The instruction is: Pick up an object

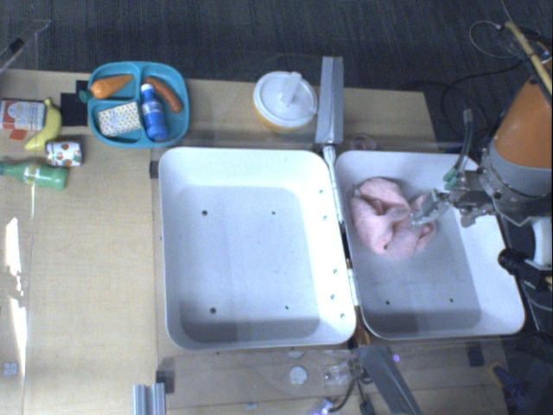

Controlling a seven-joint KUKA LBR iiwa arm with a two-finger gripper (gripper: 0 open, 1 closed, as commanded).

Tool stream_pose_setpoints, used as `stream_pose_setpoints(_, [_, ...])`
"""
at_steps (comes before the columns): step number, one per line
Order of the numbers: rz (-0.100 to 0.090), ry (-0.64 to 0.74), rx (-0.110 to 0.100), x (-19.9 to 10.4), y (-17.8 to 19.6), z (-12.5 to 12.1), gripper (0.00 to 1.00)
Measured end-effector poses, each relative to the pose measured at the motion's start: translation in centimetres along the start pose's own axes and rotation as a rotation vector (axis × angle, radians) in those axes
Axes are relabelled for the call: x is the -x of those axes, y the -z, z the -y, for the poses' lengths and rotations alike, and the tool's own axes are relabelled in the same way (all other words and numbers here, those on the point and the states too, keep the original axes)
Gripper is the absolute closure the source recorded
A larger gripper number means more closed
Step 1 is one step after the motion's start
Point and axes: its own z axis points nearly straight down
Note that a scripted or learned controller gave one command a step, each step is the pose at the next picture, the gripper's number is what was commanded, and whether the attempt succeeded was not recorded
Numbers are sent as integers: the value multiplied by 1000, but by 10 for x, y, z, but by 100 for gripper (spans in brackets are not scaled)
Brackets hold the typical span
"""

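Metal pincer (425,216) sits low in the right bin (492,318), reaching in from its right rim; tips at the right flank of the pink toy (386,216), touching or nearly so. Whether they are spread or pinching fabric I cannot tell — the tips blur into the plush. Toy lies in the upper left part of the right bin, close to the wall shared with the left bin (246,249), slumped in a loose lump. Judged soft and light: it should crush under the tips, not slip, and sag when raised. Best hold looks like the thick middle fold or a bunched limb at its right side; a thin edge of fabric may pull free. Grey arm with orange band (529,128) stands over the bin's right rim. Left bin shows bare white floor. Outward, along the bench's back edge: white lidded cup (286,100) near the bins' divider, blue tray (138,104) of toy food toward the back left corner, small items beside it at the left edge.
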Motion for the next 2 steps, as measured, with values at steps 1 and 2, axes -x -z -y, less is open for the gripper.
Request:
stream_pose_setpoints(1, [1,73,2,4,-81,-59,0])
stream_pose_setpoints(2, [3,119,12,12,-136,-82,0])
